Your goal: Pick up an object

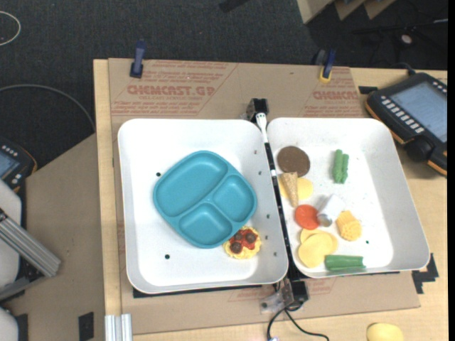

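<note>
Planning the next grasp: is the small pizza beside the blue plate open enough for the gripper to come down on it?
Probably, but it is tight. The pizza lies flat with nothing over it, yet it touches the blue plate on one side and sits near the bin wall.

Toy foods [318,219] clustered in right bin; pizza slice [243,243] beside blue tray.

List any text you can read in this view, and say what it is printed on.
"CHEMCAST GP": red print on the brown board under the bins, left of centre; the last letters are blurry.
"CHEMCAST": the same print repeats at the board's upper right, partly hidden behind the right bin.
Smaller red lines beside both logos: too small to read.
Pendant screen and keys: unreadable.
</note>
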Robot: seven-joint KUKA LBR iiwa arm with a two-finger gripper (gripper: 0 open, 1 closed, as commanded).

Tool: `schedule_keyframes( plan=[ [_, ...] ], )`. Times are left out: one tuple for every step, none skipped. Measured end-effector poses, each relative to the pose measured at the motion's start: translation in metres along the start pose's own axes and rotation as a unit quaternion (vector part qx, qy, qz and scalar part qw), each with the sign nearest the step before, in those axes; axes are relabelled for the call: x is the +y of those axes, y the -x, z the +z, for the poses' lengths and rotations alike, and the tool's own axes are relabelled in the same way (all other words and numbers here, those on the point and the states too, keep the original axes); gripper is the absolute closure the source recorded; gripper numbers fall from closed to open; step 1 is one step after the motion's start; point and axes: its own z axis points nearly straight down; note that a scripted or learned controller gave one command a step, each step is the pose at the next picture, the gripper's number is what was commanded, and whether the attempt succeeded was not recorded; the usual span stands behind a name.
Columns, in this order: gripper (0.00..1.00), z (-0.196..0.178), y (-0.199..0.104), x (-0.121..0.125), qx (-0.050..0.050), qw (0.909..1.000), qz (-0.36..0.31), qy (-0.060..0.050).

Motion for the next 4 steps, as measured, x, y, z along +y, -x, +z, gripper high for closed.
schedule_keyframes(
  plan=[
    [1.0, 0.132, -0.002, -0.034, 0.007, 0.9998, 0.003, -0.016],
    [1.0, 0.286, -0.005, 0.016, 0.007, 0.9998, 0.001, -0.017],
    [1.0, 0.205, -0.129, -0.011, 0.007, 1.0, -0.005, -0.005],
    [1.0, 0.035, -0.084, 0.059, 0.001, 1.0, 0.002, 0.001]
  ],
)
